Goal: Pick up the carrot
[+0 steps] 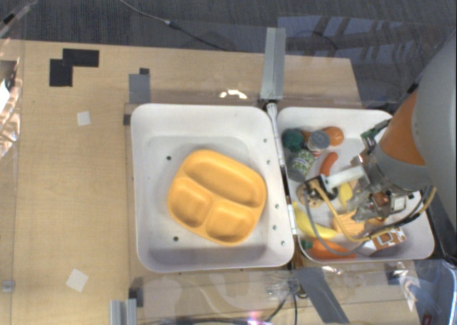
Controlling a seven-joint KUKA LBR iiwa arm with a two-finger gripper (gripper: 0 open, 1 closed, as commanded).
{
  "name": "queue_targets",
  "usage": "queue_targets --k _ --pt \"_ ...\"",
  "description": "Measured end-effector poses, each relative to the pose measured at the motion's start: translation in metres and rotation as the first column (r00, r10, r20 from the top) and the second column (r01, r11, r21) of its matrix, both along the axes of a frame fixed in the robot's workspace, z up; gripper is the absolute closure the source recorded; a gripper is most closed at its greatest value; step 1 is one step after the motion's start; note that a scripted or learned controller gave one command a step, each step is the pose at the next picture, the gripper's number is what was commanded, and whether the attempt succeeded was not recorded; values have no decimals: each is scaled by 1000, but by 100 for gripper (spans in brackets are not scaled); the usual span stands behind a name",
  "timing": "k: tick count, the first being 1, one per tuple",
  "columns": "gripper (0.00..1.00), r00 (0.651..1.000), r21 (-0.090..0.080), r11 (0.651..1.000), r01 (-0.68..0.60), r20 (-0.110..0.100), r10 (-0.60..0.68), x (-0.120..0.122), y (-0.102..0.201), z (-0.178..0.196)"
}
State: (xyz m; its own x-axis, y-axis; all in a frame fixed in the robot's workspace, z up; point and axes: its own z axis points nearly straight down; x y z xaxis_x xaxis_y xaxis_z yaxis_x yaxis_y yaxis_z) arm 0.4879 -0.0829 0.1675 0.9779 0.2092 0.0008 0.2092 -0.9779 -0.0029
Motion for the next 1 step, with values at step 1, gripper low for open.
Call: queue_targets --k 1 --pt "100 998 -5 998 -60 7 61 0 -59 77"
